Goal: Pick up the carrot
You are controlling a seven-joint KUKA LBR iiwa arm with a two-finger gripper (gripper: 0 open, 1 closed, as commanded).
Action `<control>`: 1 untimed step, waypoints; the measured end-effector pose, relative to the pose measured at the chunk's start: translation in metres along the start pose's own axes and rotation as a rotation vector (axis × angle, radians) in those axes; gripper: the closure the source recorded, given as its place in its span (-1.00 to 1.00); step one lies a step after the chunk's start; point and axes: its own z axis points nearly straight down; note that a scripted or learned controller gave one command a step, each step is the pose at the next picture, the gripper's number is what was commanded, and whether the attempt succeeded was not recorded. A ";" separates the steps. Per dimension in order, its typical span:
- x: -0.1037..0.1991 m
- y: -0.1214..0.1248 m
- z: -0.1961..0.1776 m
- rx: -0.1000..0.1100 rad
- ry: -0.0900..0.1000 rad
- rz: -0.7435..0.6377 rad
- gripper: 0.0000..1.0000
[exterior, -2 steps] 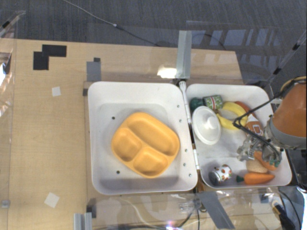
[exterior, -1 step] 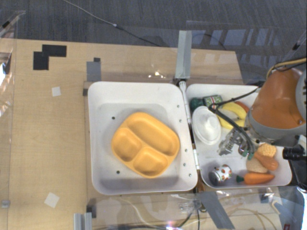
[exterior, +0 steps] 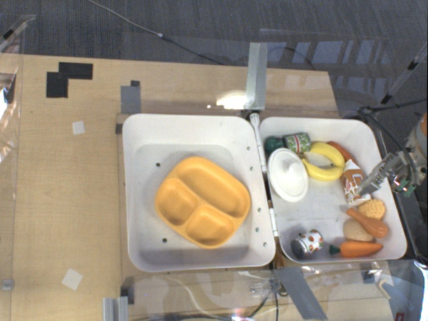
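Reaches in from the right edge over the right bin (exterior: 394, 179), gripper (exterior: 366, 188) slanting down-left toward that bin's right wall, grey wrist behind it.

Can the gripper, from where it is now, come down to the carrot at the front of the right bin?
Probably yes. The carrot lies uncovered near the front wall of the right bin, and the gripper hangs a little behind it. A beige piece close beside the carrot and the near wall may crowd the fingers.

carrot (exterior: 361, 249) orange | banana (exterior: 324, 162) yellow | divided plate (exterior: 202, 200) yellow-orange | bins (exterior: 194, 131) white
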 end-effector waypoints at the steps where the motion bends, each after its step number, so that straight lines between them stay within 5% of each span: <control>1: 0.044 0.056 0.054 0.003 0.009 0.209 1.00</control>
